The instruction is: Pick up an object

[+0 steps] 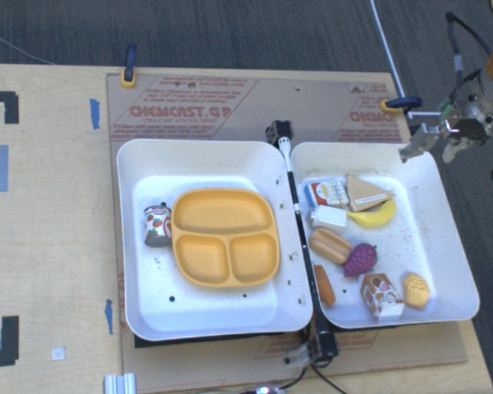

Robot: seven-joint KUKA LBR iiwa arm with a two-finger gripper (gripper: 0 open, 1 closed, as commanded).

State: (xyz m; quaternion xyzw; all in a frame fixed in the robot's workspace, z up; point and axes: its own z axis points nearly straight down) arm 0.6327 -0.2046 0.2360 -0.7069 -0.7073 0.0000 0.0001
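- Nearest the camera, at the near end of the right bin (451,220), sit a small printed carton (381,294), a yellow corn cob (416,290) just beside it and an orange carrot stick (323,286) by the divider.
- Further in lie purple grapes (360,258) touching a hot dog bun (330,245), then a white block (329,217), a banana (374,214) partly under a sandwich wedge (366,192), and a red-and-white milk carton (328,192).
- In the left bin (139,220) an orange divided plate (225,236) has a small jar (157,224) touching its left edge.
- At the far right corner of the right bin hovers the gripper (431,142), above the rim and apart from every item; its fingers look spread and carry nothing.
- My judgement: the step in hand is choosing a target and coming down on it.
- Corn or the printed carton look the best picks, since each has free space on at least one side.
- Banana and sandwich overlap, so a close there risks catching both or neither.
- Descend straight, with the fingers straddling the narrow width, and close only once low enough.
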